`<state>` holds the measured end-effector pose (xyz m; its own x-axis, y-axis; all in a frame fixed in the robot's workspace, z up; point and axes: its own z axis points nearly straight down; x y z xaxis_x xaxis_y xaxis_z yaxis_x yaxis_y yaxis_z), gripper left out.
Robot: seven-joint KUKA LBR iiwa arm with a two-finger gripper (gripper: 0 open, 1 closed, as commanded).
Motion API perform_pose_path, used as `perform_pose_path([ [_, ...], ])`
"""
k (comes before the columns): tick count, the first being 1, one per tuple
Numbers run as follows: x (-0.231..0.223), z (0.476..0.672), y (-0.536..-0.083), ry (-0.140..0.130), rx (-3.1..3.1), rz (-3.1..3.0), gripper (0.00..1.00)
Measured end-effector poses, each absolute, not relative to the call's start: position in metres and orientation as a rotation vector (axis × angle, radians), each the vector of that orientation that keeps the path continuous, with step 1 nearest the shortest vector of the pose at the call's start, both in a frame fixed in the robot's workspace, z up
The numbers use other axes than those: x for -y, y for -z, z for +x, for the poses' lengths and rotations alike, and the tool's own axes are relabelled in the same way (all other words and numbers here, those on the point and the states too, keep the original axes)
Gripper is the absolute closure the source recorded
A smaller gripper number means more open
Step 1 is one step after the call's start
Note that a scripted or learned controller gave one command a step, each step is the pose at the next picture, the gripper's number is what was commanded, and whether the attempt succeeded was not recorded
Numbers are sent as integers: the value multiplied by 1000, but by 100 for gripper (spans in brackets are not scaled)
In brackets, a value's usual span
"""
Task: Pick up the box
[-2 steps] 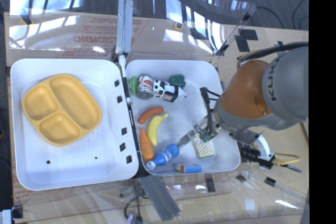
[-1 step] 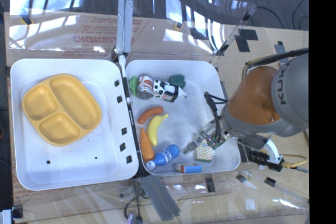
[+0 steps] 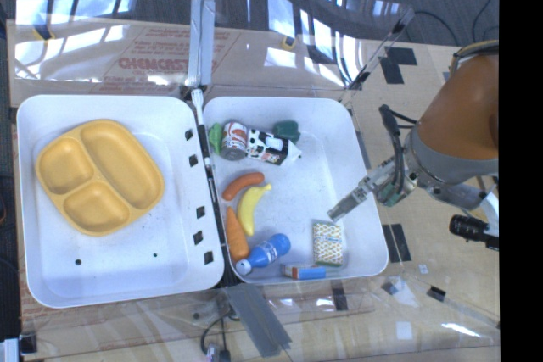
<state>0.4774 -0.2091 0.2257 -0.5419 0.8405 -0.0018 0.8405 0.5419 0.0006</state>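
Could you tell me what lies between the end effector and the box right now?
Nothing: in the camera view, bare white bin floor separates the end effector from the box.

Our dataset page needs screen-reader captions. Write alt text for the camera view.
The gripper hovers just above a small patterned box in the right bin, among toy foods and a blue bottle. The left bin holds a yellow divided plate.

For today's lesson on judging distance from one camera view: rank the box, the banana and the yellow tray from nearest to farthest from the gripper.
1. Box: right bin, near its front right corner, just below the gripper.
2. Banana: middle of the right bin, to the gripper's left in the view.
3. Yellow tray: left bin, far across the divide.
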Motion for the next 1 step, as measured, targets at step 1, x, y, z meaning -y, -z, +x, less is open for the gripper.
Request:
perform_pose_path([
  [1, 210, 478, -92, 0, -2804, 1414, 0],
])
